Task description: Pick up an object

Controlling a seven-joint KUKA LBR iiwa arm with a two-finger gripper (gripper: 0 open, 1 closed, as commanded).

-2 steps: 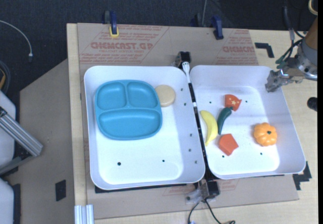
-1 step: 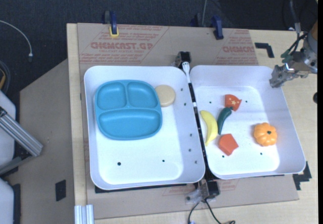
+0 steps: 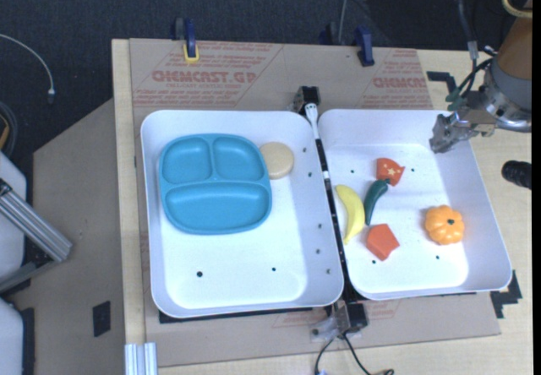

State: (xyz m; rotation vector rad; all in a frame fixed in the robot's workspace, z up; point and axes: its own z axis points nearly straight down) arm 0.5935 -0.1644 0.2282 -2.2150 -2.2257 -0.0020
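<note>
End effector (image 3: 445,133) sits over the upper right rim of the right bin (image 3: 473,276), arm coming in from the right. Nothing between its tips; spread or closed, cannot tell at this size and angle.

Candidates all lie in the right bin: banana (image 3: 351,211) along the left wall, dark green pepper (image 3: 374,197) just beside it and leaning toward the small red tomato (image 3: 389,169), red block (image 3: 382,241) below the pepper, orange pumpkin (image 3: 445,225) off to the right, apart from the others.

Step in hand, as judged: approach, target not yet committed. Best pick is likely the pumpkin: nearest to the end effector, free space all round, so the tips can drop on either side without nudging neighbours. It is rounded, so centre the grasp over its widest part and close low; a high pinch may squirt it out. Banana, pepper and block are crowded; going there risks shoving one into another or catching the bin wall. Come straight down, not at a slant, to clear the rim.

Left bin (image 3: 169,280) holds a blue divided tray (image 3: 215,183) with a pale round disc (image 3: 277,160) touching its right edge.

Surface (image 3: 254,73) is a brown board with red print, blue clamps (image 3: 190,40) at its far edge. Dark carpet around, cables trailing, metal framing at the left edge.
</note>
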